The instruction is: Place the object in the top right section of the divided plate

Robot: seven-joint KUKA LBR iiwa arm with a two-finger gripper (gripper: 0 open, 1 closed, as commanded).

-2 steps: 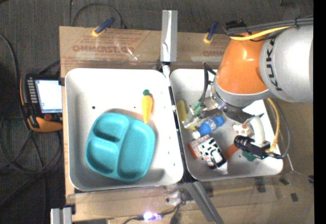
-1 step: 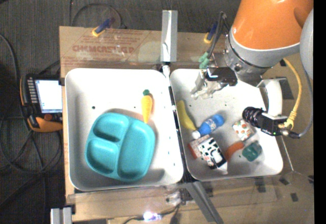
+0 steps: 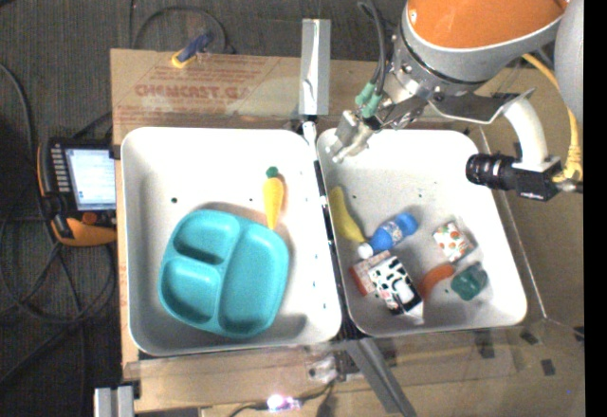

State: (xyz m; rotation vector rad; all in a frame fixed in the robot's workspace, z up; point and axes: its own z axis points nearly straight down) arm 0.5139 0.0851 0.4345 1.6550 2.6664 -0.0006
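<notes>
Camera view, looking down at a slant on the worktop: landmark is the turquoise divided plate (image 3: 226, 275), lying in the left white bin (image 3: 142, 154).

Task object not named. Nearest candidate is the toy carrot (image 3: 274, 198), orange with a green tip, lying just off the plate's upper right edge, apparently touching the rim. Judgement only: this is the piece to move, since it sits beside the target section.

Far right of the plate, in the other bin (image 3: 503, 216): yellow banana-shaped piece (image 3: 343, 214), blue bottle (image 3: 393, 231), black-and-white carton (image 3: 393, 284), small patterned box (image 3: 451, 240), an orange piece (image 3: 435, 277) and a green one (image 3: 469, 283).

Pincer (image 3: 340, 146) hangs up and right of the plate, over the near corner of the right-hand bin, well apart from the carrot. Nothing between its fingers; whether they are spread or closed I cannot tell at this angle.

Handling (judged): carrot looks like light hollow plastic, stiff, smooth, somewhat slippery; tapered, so it may squirt out of a grip near the thin end. Take hold across the thick middle, fingers square to its long axis. No section of the plate holds anything yet.
</notes>
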